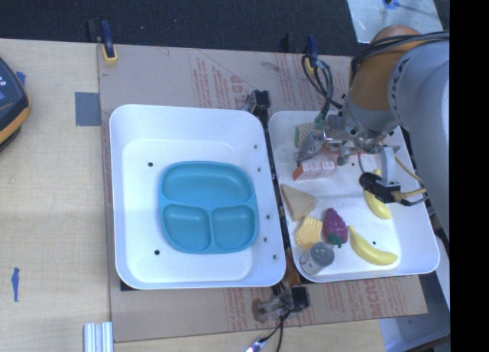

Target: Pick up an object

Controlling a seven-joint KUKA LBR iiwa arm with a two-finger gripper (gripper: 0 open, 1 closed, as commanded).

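The claw [330,144] hangs low in the right bin [416,263] beside a small pink-and-white box [315,168]; its grip cannot be read. Likely the reaching step; next, closing squarely on the box.

Grey arm [412,75] bent low, tool [325,140] down

The wooden bench [53,213] carries a brown cardboard sheet [206,75], and two white bins sit on it side by side. The left bin [130,125] lies well away from the fingers, while the right bin [416,255] sits directly beneath them.
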